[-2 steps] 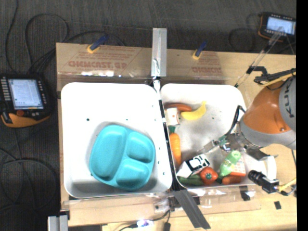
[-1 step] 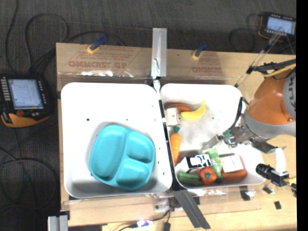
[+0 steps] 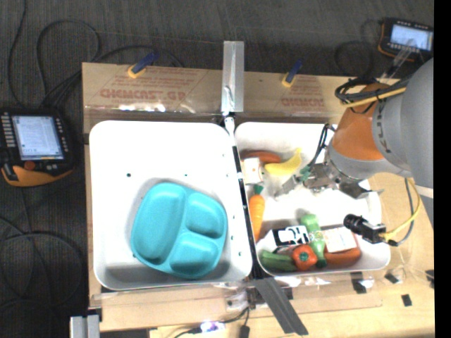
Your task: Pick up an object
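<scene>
The right bin (image 3: 366, 206) holds a pile of toy foods. A yellow banana (image 3: 285, 165) lies near its back left, and an orange carrot (image 3: 256, 212) rests along its left wall. At the front sit a red tomato (image 3: 304, 256), a green vegetable (image 3: 275, 261), a black-and-white item (image 3: 287, 235) and an orange block with a white label (image 3: 341, 246). My gripper (image 3: 287, 184) reaches in from the right and hangs low over the bin, just in front of the banana. The view does not let me tell whether it touches the banana.
The left bin (image 3: 113, 146) carries a blue sectioned plate (image 3: 180, 228). A metal divider post (image 3: 232, 76) stands behind the gap between the bins. Cables and a black connector (image 3: 361, 225) trail from the arm over the right bin's right side.
</scene>
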Controlling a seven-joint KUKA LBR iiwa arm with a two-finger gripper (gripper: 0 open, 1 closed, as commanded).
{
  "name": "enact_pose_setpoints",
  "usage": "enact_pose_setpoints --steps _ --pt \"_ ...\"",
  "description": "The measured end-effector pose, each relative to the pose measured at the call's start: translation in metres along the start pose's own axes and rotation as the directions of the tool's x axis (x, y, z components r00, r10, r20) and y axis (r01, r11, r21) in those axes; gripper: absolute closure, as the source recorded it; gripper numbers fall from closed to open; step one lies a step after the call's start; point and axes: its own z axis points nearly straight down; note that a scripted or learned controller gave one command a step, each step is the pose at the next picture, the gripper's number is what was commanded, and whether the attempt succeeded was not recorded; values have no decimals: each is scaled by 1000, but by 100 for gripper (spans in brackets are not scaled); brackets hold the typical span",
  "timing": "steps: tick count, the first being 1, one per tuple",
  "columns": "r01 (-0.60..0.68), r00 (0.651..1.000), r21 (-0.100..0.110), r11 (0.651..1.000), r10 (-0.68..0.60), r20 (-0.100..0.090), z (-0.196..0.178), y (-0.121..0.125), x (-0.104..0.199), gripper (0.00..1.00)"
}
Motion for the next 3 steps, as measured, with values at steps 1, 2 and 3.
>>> enact_pose_setpoints --steps 1,2,3 --pt "-4 1000 -3 1000 4 1 -1 -80 20 0" --pt "-3 1000 -3 1000 3 1 -1 -80 20 0" --pt "102 995 10 995 -102 -4 -85 -65 -12 0"
